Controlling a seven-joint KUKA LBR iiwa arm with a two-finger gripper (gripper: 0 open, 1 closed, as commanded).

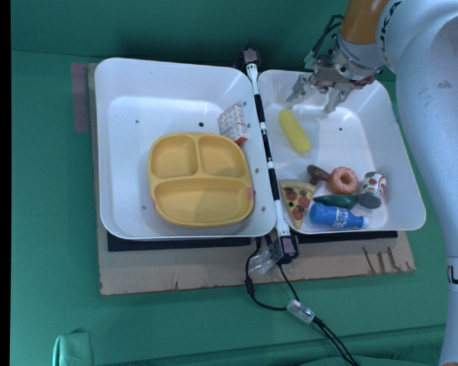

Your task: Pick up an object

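The gripper (pixel 314 97) hangs spread — nothing between its fingers — just above the corn cob (pixel 295 130) (right bin).

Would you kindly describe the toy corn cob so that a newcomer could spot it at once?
Look in the right-hand white bin, in its upper left part beside the central divider. The corn cob lies there alone, below the end effector; it is the only plain yellow, elongated item in that bin.

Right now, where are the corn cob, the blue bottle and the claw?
corn cob (pixel 295 130), camera view, middle of the yellow cob.
blue bottle (pixel 333 216), camera view, on the bottle's body near its label.
claw (pixel 314 98), camera view, midway between its spread fingertips.
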